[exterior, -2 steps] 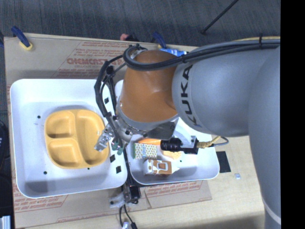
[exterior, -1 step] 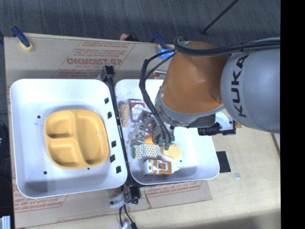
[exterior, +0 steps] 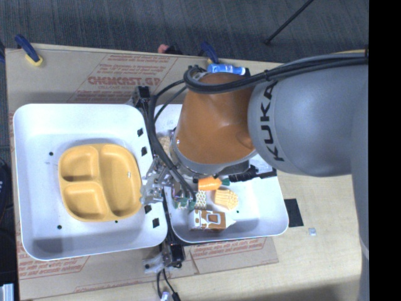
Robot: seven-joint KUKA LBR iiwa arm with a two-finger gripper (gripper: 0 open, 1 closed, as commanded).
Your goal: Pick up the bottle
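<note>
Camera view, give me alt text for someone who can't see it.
A grey and orange robot arm reaches from the right over the right white bin, hiding most of it, above a few small orange and yellow items. The left white bin holds a yellow divided tray.

Bench top covered in printed brown cardboard (exterior: 125, 74), held by blue clamps (exterior: 28, 50) at its far edge, above dark grey carpet (exterior: 125, 11) crossed by a thin black tripod leg (exterior: 301, 11).
</note>
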